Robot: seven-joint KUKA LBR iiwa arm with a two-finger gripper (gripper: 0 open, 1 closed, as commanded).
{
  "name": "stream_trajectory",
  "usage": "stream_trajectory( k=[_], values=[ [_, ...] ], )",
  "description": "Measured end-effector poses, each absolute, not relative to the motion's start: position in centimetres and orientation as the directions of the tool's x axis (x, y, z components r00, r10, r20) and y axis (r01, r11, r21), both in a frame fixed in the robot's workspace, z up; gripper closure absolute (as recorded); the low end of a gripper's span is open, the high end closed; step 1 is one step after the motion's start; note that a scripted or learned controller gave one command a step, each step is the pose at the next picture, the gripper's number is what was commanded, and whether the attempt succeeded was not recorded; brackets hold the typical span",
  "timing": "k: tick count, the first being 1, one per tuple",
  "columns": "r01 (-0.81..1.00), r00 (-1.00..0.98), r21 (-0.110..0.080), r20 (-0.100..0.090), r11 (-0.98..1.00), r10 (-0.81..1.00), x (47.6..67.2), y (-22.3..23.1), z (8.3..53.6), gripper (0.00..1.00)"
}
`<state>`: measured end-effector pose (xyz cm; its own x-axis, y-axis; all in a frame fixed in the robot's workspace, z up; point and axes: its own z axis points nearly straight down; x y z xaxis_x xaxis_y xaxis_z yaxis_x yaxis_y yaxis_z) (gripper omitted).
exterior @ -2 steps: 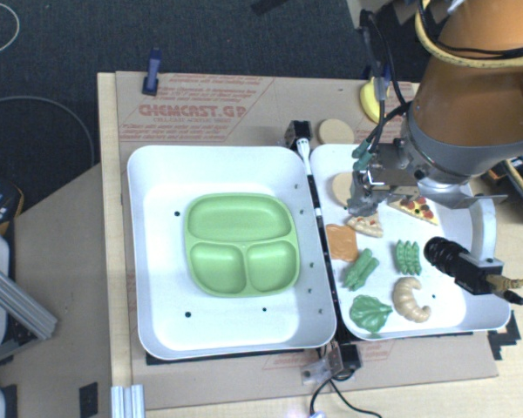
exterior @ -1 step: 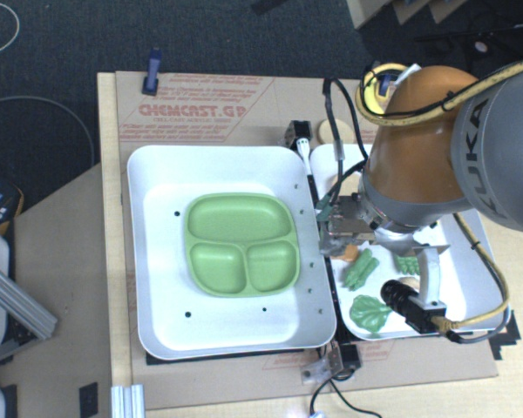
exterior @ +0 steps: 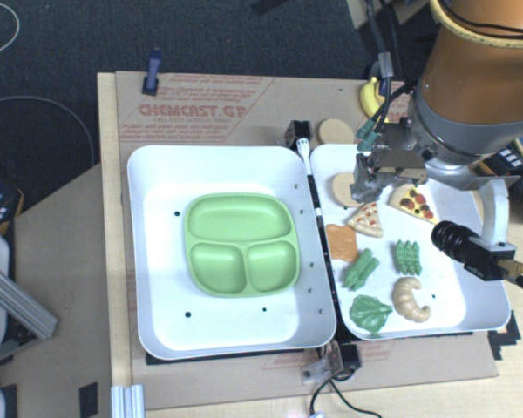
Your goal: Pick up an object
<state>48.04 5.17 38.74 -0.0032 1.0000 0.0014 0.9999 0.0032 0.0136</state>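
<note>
1. Nearest the camera, the right-hand bin (exterior: 484, 307) held toy food: a leafy green piece (exterior: 370, 313) at its front edge, a croissant (exterior: 411, 299) just right of that, and behind them a green bean pod (exterior: 360, 269) and a small green cluster (exterior: 407, 256).
2. Further back in the same bin lay an orange cracker (exterior: 340, 241), a pizza slice (exterior: 366, 219) and a second pizza slice (exterior: 412, 203) towards the bin's right.
3. The gripper (exterior: 366, 190) hung low over the bin's back part, just behind the first pizza slice and beside a round tan biscuit (exterior: 343, 188). Whether its fingers were apart or closed could not be told, and nothing showed between them.
4. This looked like the approach step; the likely next move was a short descent onto the slice or biscuit, then a closing grip.
5. Left of that bin, a second bin (exterior: 152, 259) held a green divided plate (exterior: 241, 242).
6. Both sat on a cardboard sheet (exterior: 192, 107) over a wooden bench, with dark carpet (exterior: 61, 24) beyond.
</note>
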Motion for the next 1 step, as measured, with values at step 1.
stream_trajectory(
  k=[1],
  values=[
    [1.000,-0.001,-0.004,0.000,0.001,1.000,47.91,7.54,33.89,1.00]
  ],
)
